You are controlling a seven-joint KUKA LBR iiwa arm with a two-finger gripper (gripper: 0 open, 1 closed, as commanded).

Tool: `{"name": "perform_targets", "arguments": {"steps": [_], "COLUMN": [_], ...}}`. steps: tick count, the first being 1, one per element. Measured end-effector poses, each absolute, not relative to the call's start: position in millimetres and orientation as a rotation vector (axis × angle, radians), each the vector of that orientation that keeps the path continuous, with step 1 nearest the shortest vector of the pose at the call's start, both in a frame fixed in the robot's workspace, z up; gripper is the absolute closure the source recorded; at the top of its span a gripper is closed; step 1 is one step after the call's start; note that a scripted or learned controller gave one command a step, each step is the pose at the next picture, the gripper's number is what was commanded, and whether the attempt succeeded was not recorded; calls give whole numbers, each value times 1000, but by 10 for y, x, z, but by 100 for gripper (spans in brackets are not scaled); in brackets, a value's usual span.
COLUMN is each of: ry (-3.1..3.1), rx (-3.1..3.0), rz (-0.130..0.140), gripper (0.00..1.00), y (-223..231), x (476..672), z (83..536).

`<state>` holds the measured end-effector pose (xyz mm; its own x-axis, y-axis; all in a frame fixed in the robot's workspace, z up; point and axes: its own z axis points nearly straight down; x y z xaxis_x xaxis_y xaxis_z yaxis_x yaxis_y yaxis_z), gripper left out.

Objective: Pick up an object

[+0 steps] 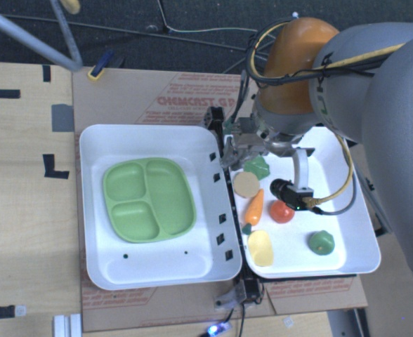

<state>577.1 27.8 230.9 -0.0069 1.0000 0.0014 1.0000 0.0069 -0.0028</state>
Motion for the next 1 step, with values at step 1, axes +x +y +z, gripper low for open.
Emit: {"name": "perform_targets", "arguments": {"steps": [1], "ry": [-2229], "rx": [-2210], "rz": [0], "gripper": [100], "y": [904], "x": [5801], "z": [2343]}}
